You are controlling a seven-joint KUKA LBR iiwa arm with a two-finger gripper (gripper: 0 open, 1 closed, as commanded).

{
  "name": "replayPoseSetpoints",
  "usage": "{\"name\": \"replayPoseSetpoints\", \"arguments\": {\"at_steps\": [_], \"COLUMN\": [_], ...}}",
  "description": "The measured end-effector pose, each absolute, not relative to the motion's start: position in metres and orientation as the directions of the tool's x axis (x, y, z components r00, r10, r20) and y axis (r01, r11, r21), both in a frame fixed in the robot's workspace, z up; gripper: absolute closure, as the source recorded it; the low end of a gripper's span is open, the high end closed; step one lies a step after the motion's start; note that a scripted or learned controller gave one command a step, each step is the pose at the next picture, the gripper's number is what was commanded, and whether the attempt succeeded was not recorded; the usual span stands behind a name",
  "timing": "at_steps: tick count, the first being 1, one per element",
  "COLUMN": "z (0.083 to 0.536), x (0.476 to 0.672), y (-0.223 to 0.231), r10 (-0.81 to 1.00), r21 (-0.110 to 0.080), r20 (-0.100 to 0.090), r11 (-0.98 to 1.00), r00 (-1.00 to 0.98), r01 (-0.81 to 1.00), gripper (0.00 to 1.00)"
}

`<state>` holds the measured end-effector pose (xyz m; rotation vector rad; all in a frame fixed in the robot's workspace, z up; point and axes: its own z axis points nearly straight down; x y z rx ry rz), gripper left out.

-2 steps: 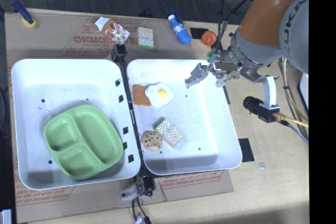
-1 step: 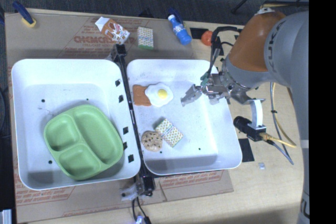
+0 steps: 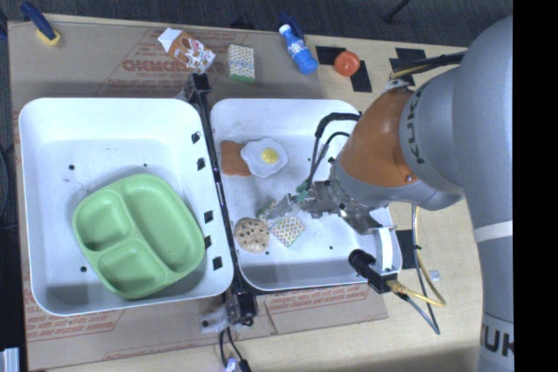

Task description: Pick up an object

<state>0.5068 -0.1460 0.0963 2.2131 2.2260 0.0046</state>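
The right bin (image 3: 336, 113) holds a toy fried egg (image 3: 264, 157), an orange slab (image 3: 230, 158) touching the egg's left side, a speckled cookie (image 3: 251, 235) and a square checked cracker (image 3: 289, 230). My gripper (image 3: 281, 209) reaches in from the right and hangs low in the bin. It sits just above the cracker and to the upper right of the cookie. Nothing is visibly held in it. The grey arm with its orange band (image 3: 379, 148) covers the right part of this bin.
A green divided plate (image 3: 135, 235) lies in the left bin (image 3: 52, 122). Behind the bins on the bench are a snack packet (image 3: 186, 50), a small box (image 3: 241, 63), a blue bottle (image 3: 298, 48) and an orange ball (image 3: 347, 62).
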Motion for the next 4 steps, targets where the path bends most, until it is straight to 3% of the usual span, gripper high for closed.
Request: {"name": "replayPoseSetpoints", "arguments": {"at_steps": [1,2,3,4], "z": [0.107,0.202,0.211,0.219], "x": [0.508,0.477,0.537,0.503], "y": [-0.145,-0.161,-0.13,-0.127], "r10": [1.0,1.0,1.0,1.0], "r21": [0.004,0.0,-0.001,-0.003], "r20": [0.002,0.0,0.001,0.0], "r11": [0.014,0.003,0.006,0.005], "r00": [-0.014,-0.003,-0.006,-0.005], "r01": [1.0,1.0,1.0,1.0], "gripper": [1.0,1.0,1.0,1.0]}}
